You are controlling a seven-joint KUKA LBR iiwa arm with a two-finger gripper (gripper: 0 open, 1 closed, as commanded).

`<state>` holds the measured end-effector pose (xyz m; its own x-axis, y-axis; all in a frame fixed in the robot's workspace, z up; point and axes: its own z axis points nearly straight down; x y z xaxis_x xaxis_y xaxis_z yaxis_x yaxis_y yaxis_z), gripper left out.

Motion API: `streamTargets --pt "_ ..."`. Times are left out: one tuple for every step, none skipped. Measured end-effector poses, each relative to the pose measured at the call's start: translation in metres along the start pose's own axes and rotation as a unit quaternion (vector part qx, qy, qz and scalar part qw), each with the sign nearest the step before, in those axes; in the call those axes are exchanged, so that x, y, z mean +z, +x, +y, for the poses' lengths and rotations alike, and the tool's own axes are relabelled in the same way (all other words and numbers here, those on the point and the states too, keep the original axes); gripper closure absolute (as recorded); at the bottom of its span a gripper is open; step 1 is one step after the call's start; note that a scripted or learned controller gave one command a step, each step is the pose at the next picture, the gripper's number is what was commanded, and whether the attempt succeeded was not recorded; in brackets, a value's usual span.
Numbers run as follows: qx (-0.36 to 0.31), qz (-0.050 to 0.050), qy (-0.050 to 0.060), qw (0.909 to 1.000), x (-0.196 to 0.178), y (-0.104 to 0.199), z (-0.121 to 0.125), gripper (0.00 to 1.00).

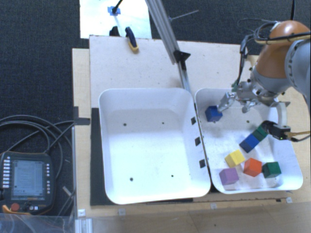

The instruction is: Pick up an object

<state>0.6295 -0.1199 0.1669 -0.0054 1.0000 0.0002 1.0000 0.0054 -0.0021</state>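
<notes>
Jaws (219, 108) clamped on blue cube (213, 113), near right bin's left wall (200, 130); open floor below.

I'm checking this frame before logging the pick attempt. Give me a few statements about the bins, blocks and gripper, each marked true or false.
1. All the coloured blocks lie in the right bin. True.
2. The yellow block sits in the left bin. False: it is in the right bin, beside the purple block and the orange block.
3. The gripper is over the right bin, close to the dark blue block. True.
4. The dark blue block lies among the other blocks. False: it lies apart, at the far left part of the right bin, while the others cluster toward the near right.
5. A handheld control pendant lies left of the bins. True.
</notes>
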Motion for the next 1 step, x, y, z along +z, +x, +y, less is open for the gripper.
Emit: streamTargets --pt "0.002 0.0 -0.002 1.0 0.0419 -0.0061 0.0028 0.0"
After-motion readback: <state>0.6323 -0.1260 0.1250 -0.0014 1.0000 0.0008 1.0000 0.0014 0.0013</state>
